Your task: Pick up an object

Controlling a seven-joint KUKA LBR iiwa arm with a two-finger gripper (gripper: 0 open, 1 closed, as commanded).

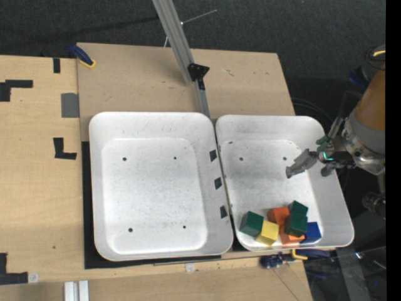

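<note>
The wooden bench [156, 74], pale plywood with dark tape marks on its left part, bears two shallow white plastic bins with rounded corners and lightly speckled floors. The left bin [100, 168] sits beside the right bin [269, 127], their rims meeting along the middle. A grey metal pole [172, 24] slants down from the top edge toward the seam between them. The arm [369, 118] enters from the right, its orange band above a grey wrist at the right bin's far side, and the gripper [307, 162] reaches leftward over the bin's right rim, hanging above bare floor with one grey finger [299, 165] slanting down-left; whether the fingers stand apart or closed cannot be told. The blocks cluster in the right bin's near corner, well apart from the gripper: a green cube [252, 223], a dark green block [298, 217] standing taller than wide, an orange block [279, 216], a yellow cube [269, 231] and a blue block [312, 232], all matte, square-edged and touching one another.
</note>
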